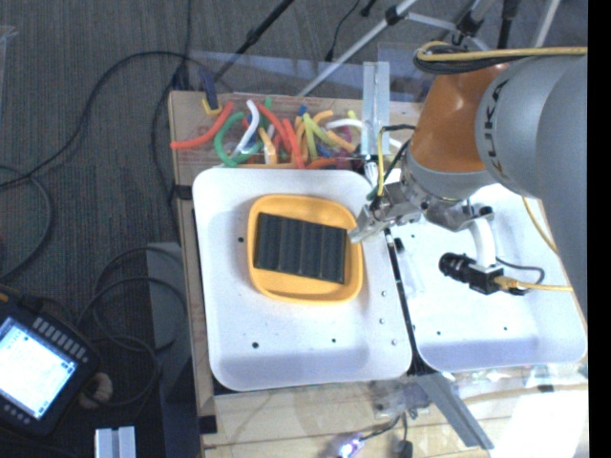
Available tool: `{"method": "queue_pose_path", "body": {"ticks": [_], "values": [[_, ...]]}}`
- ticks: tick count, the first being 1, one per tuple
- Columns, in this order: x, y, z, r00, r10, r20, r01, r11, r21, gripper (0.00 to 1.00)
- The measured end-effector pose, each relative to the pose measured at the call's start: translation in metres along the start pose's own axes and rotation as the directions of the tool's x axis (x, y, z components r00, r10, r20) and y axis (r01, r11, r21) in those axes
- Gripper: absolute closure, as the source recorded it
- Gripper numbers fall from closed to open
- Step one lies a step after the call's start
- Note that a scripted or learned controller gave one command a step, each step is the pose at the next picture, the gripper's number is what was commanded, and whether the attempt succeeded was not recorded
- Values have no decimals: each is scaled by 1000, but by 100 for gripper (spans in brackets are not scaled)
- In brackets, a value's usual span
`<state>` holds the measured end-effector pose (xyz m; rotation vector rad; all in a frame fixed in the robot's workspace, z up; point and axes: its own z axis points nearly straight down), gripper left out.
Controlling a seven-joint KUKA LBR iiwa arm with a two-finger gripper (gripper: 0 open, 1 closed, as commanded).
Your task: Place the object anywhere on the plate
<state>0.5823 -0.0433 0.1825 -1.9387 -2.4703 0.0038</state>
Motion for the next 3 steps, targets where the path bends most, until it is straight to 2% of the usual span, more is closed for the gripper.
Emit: {"method": "queue_pose_path", "body": {"ticks": [1, 2, 3], "values": [[23, 11, 0, 994, -113, 2, 113, 994, 0, 100], [35, 25, -1, 989, -151, 2, 151, 989, 0, 100], [34, 25, -9, 989, -150, 2, 150, 989, 1, 100]]}}
